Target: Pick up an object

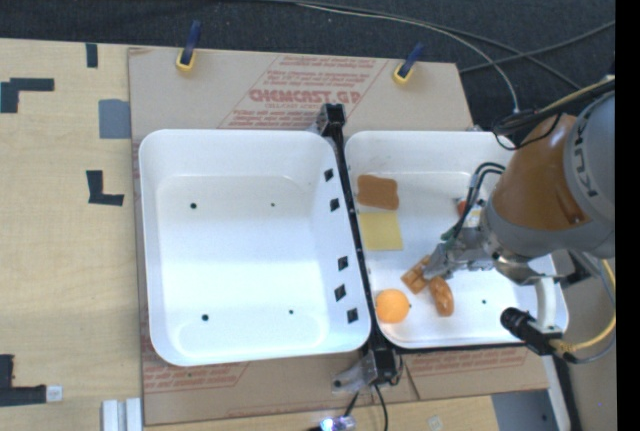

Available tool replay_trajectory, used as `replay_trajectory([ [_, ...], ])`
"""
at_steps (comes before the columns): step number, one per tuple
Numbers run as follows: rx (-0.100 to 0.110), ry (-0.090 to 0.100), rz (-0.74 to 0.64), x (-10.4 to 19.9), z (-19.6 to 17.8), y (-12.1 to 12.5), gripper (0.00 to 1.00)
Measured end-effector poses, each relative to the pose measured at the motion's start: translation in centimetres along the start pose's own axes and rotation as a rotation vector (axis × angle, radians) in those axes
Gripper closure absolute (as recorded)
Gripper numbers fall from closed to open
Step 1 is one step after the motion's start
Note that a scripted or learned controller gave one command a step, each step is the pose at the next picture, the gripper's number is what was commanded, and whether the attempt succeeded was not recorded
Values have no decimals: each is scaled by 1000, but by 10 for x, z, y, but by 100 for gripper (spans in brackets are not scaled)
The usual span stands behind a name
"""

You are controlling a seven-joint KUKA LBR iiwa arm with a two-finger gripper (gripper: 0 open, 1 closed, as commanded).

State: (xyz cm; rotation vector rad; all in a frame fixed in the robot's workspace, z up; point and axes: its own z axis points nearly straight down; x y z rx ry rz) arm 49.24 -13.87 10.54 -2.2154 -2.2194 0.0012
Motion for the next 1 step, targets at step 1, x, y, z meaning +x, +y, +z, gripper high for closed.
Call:
replay_trajectory([
  [1, -10, -3, -8, 90, -83, 30, 100],
])
